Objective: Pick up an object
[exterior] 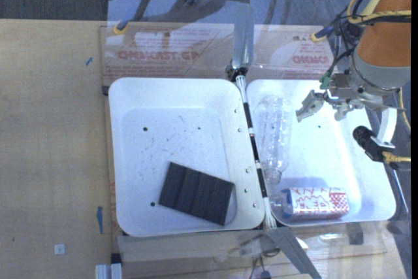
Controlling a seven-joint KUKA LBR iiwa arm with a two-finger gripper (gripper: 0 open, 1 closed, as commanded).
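Observation:
My gripper hangs over the back part of the right bin, open, with nothing between its fingers. A clear plastic bottle lies lengthwise along that bin's left wall, just left of the gripper. A red and white patterned carton lies on its side at the bin's front edge. In the left bin a dark grey ribbed slab rests flat near the front.
The grey arm with its orange band and yellow cables comes in from the upper right. A black part sticks out over the right bin's right side. A clear panel stands behind both bins. Bare wooden benchtop lies to the left.

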